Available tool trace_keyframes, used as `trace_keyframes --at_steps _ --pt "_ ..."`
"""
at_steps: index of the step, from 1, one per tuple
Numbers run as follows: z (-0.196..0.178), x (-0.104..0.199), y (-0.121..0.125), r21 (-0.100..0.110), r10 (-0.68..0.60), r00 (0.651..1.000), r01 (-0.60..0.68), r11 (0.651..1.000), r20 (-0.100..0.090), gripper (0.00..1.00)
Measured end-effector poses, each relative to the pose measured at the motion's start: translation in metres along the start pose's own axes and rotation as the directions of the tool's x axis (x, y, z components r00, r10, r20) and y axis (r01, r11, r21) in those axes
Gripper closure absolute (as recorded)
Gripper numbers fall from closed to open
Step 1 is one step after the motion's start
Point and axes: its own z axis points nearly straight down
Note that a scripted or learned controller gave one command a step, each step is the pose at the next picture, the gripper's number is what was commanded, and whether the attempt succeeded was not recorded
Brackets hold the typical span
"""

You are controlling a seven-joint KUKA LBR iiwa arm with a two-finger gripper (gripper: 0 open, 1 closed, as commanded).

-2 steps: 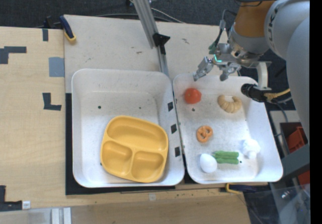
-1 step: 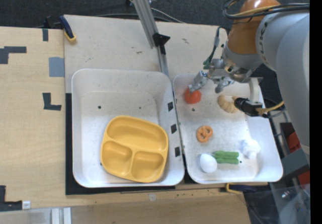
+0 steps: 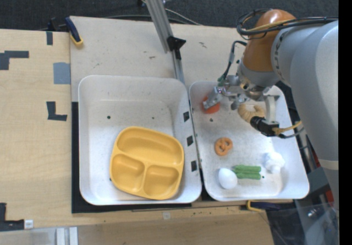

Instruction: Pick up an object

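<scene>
A pale wooden bench bears two white bins. In the right bin (image 3: 291, 183) the gripper (image 3: 215, 98) hangs low over a red-orange object (image 3: 210, 105) near the far-left corner — apparently the approach step. How it is set I cannot tell. Next: close and lift, clear of the wall. Nearby lie a pretzel (image 3: 223, 146), white egg (image 3: 227, 178), green pod (image 3: 247, 172); the left bin (image 3: 132, 87) holds a yellow tray (image 3: 147, 162).

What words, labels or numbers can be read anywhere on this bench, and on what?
None: no legible text in the camera view.
Yellow divided tray: plain, no lettering.
Both white bins: unmarked apart from small dark specks.
Grey tape patches on the wooden bench: blank.
Arm: no readable label.
</scene>
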Motion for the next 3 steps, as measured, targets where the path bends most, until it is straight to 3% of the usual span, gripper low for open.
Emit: trace_keyframes --at_steps 1,2,3 --pt "0.028 0.001 0.000 -0.004 -0.001 1.000 0.001 1.000 0.001 0.00" --pt "0.016 0.001 0.000 -0.005 -0.003 1.000 0.003 1.000 0.000 1.00" --pt "-0.032 0.011 0.002 -0.011 -0.001 1.000 0.001 1.000 -0.001 1.00"
